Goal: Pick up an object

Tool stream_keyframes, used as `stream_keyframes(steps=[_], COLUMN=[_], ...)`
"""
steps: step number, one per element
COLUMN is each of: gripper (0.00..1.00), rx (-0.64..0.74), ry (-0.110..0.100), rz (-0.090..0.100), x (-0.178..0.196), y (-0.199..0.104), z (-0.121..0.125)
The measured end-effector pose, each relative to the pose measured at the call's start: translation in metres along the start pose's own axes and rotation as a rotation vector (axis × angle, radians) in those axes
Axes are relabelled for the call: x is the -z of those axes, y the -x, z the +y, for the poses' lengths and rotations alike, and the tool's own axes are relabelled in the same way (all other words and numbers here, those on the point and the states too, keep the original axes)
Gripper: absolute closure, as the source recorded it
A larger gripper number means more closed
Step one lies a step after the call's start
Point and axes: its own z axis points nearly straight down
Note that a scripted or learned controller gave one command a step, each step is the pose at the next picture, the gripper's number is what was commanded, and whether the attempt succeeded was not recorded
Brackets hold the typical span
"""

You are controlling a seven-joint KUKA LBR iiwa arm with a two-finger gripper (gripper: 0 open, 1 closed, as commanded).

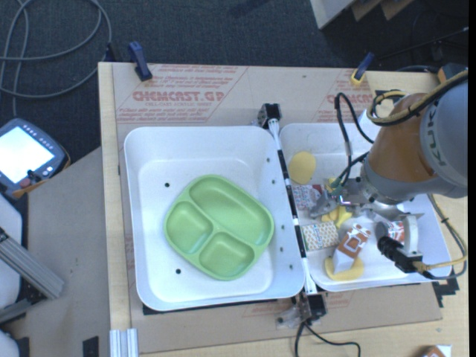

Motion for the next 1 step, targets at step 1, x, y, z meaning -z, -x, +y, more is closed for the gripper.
stream_keyframes(steps=[1], gripper=[1.00], rx=[-0.004], ry=[0.005], rz=[-0.005], x=[0.0111], y=[0.0020], z=[0.0009])
